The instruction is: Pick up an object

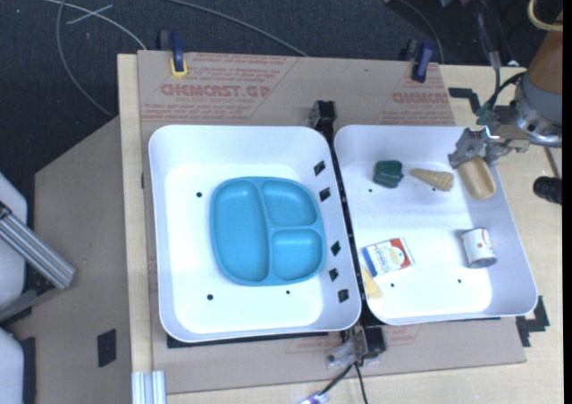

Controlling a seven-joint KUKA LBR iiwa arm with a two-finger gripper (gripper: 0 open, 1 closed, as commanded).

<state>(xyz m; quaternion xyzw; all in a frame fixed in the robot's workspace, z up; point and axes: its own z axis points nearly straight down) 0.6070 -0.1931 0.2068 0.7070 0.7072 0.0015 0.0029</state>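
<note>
Two shallow white bins are seen side by side on a cardboard-covered bench (268, 80). The left bin (179, 286) is occupied by a blue divided plate (266, 230), placed near its centre. In the right bin (500, 295), a dark green block (388, 172) is observed toward the far side, with a tan cone-shaped item (433, 180) just beside it. A tan rounded object (478, 180) is noted at the far right corner, directly under the gripper (474, 147). A small silver can (478, 247) lies on its side near the right wall. A small carton (387, 257) with blue and red print is found near the divider. The state of the fingers cannot be determined.
</note>
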